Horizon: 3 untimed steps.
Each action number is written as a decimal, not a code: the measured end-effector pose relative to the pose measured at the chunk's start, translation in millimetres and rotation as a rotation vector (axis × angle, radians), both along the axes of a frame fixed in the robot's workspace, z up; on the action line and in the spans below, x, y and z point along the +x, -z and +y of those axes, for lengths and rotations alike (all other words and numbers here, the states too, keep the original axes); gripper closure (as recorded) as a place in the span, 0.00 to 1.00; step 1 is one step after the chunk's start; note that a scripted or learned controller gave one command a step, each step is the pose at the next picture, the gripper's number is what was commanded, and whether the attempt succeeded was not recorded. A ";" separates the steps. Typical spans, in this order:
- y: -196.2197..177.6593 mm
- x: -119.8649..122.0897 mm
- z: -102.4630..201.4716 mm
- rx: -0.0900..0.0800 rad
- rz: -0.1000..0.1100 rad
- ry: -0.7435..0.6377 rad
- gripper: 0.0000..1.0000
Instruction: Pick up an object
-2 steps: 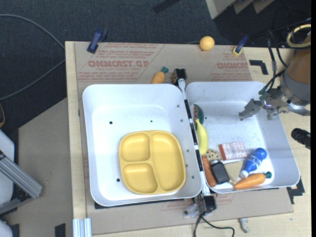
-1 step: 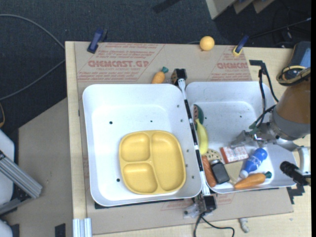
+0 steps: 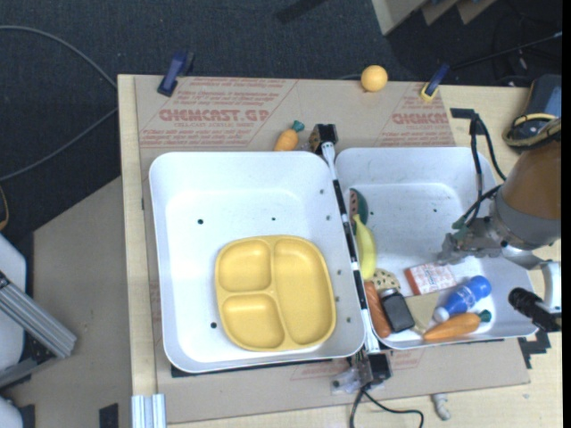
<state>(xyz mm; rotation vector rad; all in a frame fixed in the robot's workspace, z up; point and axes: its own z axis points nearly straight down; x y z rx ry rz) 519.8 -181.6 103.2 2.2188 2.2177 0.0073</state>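
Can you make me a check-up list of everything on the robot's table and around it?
Surface: tan bench board with red print, carrying a left bin and a right bin, both white.
Job's things: in the right bin, a banana, a carrot, a blue and white bottle, a red and white packet and a black block.
Clutter: yellow divided plate in the left bin; orange ball and small orange toy on the board.
Claw: claw low over the right bin, above the packet; nothing seen in it.
Cables: black cable by the arm; thin cable on the floor.
Surroundings: dark carpet.
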 end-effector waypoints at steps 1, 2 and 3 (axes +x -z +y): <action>-86.5 82.0 36.6 0.000 0.001 -0.003 1.00; -84.8 80.5 35.5 -0.001 0.006 -0.002 0.00; -90.3 -41.1 103.7 0.001 0.009 -0.001 0.00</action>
